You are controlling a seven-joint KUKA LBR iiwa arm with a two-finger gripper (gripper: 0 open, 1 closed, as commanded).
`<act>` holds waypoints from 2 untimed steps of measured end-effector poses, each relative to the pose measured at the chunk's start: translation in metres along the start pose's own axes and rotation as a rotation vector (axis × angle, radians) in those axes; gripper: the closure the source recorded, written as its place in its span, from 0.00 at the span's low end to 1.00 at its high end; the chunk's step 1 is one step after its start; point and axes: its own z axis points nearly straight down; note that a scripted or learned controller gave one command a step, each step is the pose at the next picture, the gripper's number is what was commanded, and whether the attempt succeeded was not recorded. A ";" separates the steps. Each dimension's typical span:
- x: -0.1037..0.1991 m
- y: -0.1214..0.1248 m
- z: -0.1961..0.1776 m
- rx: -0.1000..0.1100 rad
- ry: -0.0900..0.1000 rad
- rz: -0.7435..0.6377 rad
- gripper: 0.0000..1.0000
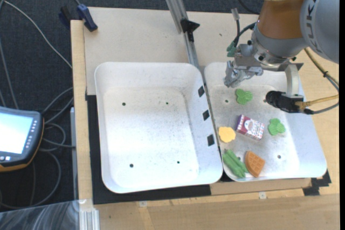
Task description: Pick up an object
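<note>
Lettering on the grey arm (323, 13) reads "KU" at the frame's right edge — the rest is cut off. Worktop (135, 35) is pale speckled board over dark carpet, with cables trailing at left and a handheld screen unit (16, 137) at the left edge. Two white bins side by side: left bin (148, 126), right bin (302, 153). Right bin contents, largest first — purple-and-white carton (250, 127) near the middle, print too small to read; green piece (234, 162) and orange waffle-like piece (254, 163) at the near rim; yellow piece (227, 134); two green leafy pieces (243, 96) (276, 127). Hand (233, 77) hangs over the far end of the right bin, nothing seen in it; its opening cannot be made out.
</note>
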 end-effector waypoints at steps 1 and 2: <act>0.050 0.014 0.007 0.000 0.000 0.000 1.00; 0.100 0.010 0.019 0.006 0.000 0.000 1.00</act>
